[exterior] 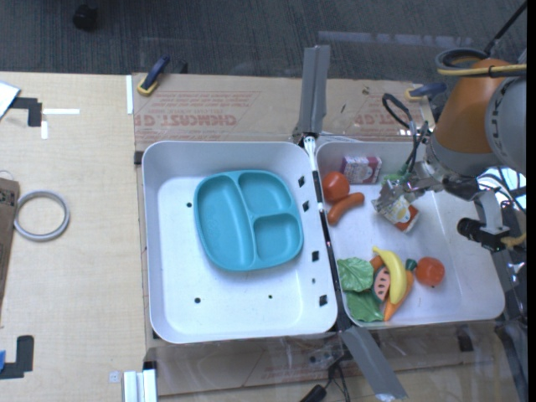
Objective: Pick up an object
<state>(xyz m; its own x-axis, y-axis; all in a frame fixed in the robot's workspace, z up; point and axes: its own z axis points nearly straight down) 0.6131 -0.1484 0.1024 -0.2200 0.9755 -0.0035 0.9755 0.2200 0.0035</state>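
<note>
The arm (477, 115) comes in from the right, its orange band bright above the wrist, and bends down into the right bin (469, 312). Its gripper (395, 198) sits low over the back half of that bin, right on top of a small white and orange packet (404, 217), and from where I stand I cannot tell how the pincer is set or whether it has hold of anything, since the metal parts and the packet run together. Behind the gripper, against the back wall, stands a little pink and white carton (361, 168). Just left of the gripper lie a red tomato (335, 185) and an orange sausage (345, 207), touching or nearly so, close to the divider between the bins. Toward the front of the same bin there is a small heap: a green lettuce leaf (356, 276), a watermelon slice (382, 281), a yellow banana (394, 273) curving over it, and a carrot (394, 306) poking out below. A round orange fruit (430, 271) sits just to the right of the heap, apart from it. The left bin (167, 308) holds a teal divided plate (248, 219) with three compartments, lying flat near its middle. Out on the bench to the far left lies a roll of tape (38, 214).
</note>
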